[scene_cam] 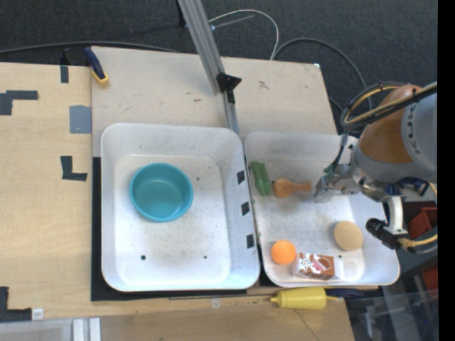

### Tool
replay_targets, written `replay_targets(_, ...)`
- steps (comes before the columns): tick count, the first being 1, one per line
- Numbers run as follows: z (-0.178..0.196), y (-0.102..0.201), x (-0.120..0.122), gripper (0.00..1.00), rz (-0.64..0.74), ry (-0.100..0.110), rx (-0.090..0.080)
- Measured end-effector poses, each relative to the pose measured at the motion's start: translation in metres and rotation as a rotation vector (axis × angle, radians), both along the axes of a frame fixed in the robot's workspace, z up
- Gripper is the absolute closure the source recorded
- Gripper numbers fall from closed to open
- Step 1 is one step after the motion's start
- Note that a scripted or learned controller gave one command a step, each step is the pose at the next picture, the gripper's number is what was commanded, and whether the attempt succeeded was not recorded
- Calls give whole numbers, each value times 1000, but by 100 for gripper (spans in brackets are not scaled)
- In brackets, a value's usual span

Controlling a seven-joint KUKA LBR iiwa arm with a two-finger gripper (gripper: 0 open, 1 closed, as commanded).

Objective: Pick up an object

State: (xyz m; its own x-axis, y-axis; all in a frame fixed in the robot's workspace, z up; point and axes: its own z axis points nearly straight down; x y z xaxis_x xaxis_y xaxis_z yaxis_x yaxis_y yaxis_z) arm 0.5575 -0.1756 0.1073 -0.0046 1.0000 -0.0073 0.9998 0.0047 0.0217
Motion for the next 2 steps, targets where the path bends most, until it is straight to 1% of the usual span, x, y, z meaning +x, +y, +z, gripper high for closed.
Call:
replay_targets(1, 61, 4, 7, 100, -2, 17, 6)
replay_targets(2, 117, 0, -1, 100, -3, 17, 6)
